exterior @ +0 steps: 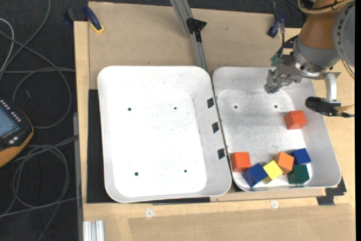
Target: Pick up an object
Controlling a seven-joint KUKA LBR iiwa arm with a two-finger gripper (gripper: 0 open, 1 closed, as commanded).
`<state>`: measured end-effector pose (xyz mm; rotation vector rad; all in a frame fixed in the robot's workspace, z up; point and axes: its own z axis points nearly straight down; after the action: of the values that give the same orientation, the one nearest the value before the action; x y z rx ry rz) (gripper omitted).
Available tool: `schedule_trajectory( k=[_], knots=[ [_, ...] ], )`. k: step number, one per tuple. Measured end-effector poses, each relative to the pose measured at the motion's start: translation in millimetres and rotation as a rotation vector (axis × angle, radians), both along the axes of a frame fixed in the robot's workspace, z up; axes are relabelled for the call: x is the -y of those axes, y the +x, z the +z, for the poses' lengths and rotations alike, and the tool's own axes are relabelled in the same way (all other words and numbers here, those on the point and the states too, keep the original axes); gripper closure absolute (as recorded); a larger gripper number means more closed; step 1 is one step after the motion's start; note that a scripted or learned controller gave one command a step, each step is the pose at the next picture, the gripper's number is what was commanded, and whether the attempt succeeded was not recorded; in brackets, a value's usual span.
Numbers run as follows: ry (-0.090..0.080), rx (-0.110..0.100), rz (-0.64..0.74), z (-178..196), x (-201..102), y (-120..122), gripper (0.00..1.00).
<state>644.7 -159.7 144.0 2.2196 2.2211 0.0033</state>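
Claw: above right bin, grip state unclear, nothing visibly held.
Nearest: orange cube.
Risk: clustered blocks may jam a grasp.

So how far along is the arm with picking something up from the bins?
Nothing looks picked yet: all the blocks lie on the floor of the right bin. In hand: the gripper sits over that bin's far end, apart from the lone orange block. Left: reach a block, grasp and lift it.
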Motion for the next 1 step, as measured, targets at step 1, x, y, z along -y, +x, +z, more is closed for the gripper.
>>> schedule_trajectory(
  k=[1],
  knots=[
    [-0.002, 0.004, 0.000, 49.8, 7.2, 7.0, 1.00]
  ],
)
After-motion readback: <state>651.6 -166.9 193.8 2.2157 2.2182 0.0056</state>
